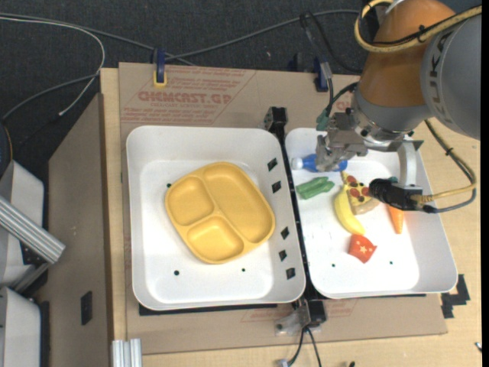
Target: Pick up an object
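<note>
The things to pick lay in the right bin (428, 270), gathered in its upper middle part. A banana (348, 214) curved there, and a slice of pizza (359, 197) rested against its upper right side, touching it. A green piece (315, 187) lay just left of the banana, near the bin's left wall. A small blue thing (309, 161) showed above the green piece, partly hidden by the gripper, so I could not tell what it was. An orange carrot (396, 219) lay to the right of the pizza, and a red block with a yellow mark (362, 248) sat below the banana, a little apart from it.

The gripper (333, 156) hung over the upper left corner of this bin, just beside the blue thing and above the green piece. Whether the jaws were open or closed, I could not tell, because the metal parts hid them. The grey arm (451, 67) with its orange band (401, 37) reached in from the right.

The left bin (145, 228) held a yellow plate with three compartments (219, 211), lying flat in its middle. Both bins stood side by side on a brown board (206, 90) on the table (61, 144).
</note>
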Controlling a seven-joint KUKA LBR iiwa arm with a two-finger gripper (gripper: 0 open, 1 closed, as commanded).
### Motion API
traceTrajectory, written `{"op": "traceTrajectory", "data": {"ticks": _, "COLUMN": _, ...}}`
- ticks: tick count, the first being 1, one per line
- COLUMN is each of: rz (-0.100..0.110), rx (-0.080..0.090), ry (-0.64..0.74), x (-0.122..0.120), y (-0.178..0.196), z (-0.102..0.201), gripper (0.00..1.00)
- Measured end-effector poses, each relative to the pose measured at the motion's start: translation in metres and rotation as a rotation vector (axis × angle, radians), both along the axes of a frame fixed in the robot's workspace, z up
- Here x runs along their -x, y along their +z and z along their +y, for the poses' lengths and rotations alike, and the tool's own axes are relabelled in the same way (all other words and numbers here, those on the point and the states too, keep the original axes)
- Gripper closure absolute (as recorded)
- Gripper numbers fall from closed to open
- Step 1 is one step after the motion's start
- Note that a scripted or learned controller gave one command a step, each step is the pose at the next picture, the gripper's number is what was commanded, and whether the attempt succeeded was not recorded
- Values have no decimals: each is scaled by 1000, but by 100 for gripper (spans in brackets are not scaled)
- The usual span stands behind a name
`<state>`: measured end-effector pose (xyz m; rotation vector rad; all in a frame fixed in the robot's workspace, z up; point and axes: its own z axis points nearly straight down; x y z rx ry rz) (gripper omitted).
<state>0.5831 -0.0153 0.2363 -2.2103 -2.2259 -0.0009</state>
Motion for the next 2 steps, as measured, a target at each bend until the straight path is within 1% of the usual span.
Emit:
{"op": "traceTrajectory", "data": {"ticks": 1, "rz": 2, "rx": 1, "ry": -2, "x": 17, "y": -9, "z": 42, "gripper": 100}}
{"op": "traceTrajectory", "data": {"ticks": 2, "rz": 2, "rx": 2, "ry": -2, "x": 45, "y": -17, "z": 93, "gripper": 100}}
